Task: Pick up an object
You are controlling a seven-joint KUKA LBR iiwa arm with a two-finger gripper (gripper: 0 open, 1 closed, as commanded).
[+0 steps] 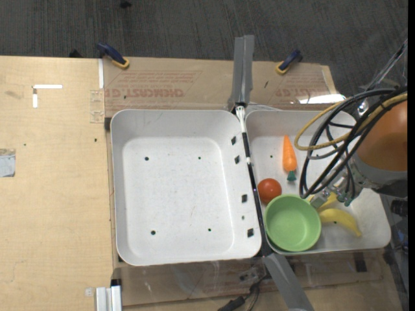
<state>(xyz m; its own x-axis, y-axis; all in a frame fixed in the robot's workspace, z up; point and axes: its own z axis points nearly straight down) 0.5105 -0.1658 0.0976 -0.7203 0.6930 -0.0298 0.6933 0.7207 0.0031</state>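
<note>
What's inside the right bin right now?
The right bin holds a carrot, a red tomato, a green bowl and a banana. The arm and cables hide its right side.

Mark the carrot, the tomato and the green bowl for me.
carrot (288,153), camera view, middle of its orange body.
tomato (270,189), camera view, centre of its red top.
green bowl (293,223), camera view, inside floor of the bowl.

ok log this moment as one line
arm over right bin | contents: carrot, tomato, green bowl, banana | nothing seen lifted
</note>
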